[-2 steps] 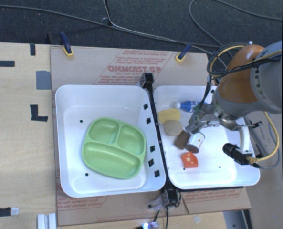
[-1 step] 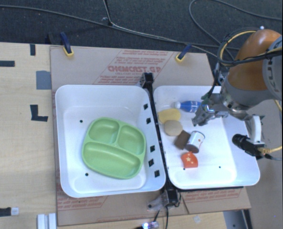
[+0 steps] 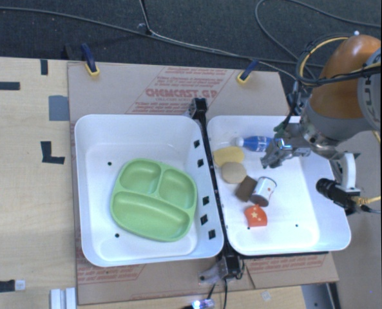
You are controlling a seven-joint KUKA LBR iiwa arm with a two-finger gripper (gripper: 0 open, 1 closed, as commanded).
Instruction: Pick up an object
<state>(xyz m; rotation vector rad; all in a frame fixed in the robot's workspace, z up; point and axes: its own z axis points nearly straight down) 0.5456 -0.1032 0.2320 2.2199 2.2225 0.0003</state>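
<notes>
The blue bottle [image 3: 255, 143] lies near the right bin's [image 3: 319, 237] far edge. We see the gripper [image 3: 277, 154] just beside it. We cannot tell the state of its fingers.

You've got a grey arm [image 3: 342, 111] with a rounded, glossy orange band [image 3: 355, 53] well above the fingers. The wrist section between band and fingers is smooth grey and domed. Thin yellow and dark cables [image 3: 313, 53] loop off the band's left side and run down toward the gripper [image 3: 276, 152]. The gripper is dark metal, boxy, with small bright or bluish patches near the fingers [image 3: 270, 159]; detail there is blurred. Behind the fingers, on the arm's lower side, you'll see a white bracket [image 3: 349, 170] carrying a black cylindrical part [image 3: 332, 192]. A thin yellow lead comes off the far end.
</notes>
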